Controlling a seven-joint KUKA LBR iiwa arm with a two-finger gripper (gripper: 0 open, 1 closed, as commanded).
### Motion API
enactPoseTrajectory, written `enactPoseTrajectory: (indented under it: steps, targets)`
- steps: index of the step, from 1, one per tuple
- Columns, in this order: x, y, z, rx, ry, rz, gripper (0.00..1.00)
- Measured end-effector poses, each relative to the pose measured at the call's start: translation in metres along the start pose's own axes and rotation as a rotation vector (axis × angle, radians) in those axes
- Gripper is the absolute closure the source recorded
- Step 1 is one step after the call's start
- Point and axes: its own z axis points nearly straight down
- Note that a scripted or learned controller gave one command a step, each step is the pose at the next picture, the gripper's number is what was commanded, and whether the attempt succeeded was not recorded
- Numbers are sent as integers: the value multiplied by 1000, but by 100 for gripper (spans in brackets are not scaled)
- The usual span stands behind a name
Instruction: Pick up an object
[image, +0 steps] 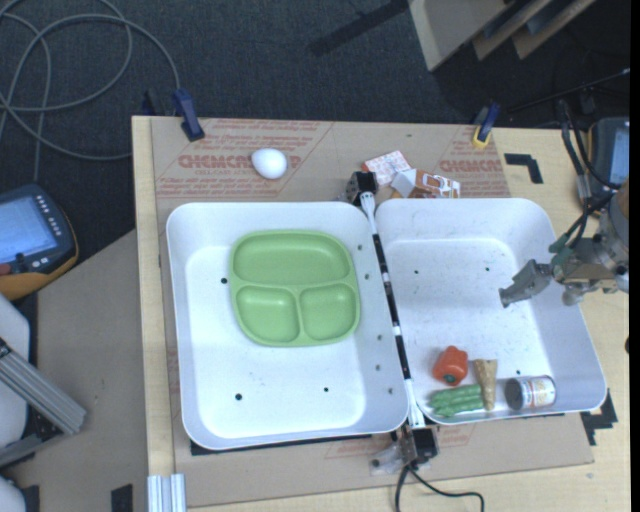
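Jaws on the gripper (512, 293) hung over the right bin (470, 225), their opening unclear, apart from the orange pepper (451, 365), cone (486, 383) and jar (530, 392).

Cardboard-topped bench (300, 140), two white bins (200, 330), white ball (268, 162)

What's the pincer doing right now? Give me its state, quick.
Pincer: above the right bin, nothing seen between its fingers; open or shut cannot be told.

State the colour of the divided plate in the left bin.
Light green; the divided plate shows plainly in the camera view.
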Motion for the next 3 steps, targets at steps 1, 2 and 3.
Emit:
enactPoseTrajectory:
  steps: [1,2,3]
  targets:
    - [40,2,148,2,1,1,0]
    - [47,-5,188,1,1,1,0]
    - [47,-5,178,0,1,2,100]
